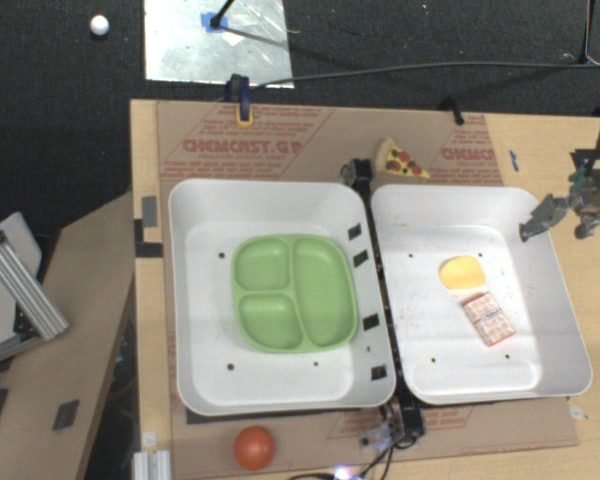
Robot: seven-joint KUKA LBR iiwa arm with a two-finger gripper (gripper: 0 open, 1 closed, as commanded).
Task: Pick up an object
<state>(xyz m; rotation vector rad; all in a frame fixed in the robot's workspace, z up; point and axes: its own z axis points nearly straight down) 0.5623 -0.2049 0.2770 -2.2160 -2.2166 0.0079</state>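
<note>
The claw (562,220) hangs spread wide and holds nothing above the right bin's (540,373) far corner; a yellow piece (461,272) and pink packet (488,319) lie inside.

Glossy white plastic bins (280,208), matt green plastic tray (294,292), brown cardboard sheet (310,138), shiny foil sheet (217,26)

The tool (565,218) hangs over the right white bin's (555,308) far right rim. The yellow disc (462,272) and pink patterned block (488,319) lie left of it, in that bin.
</note>
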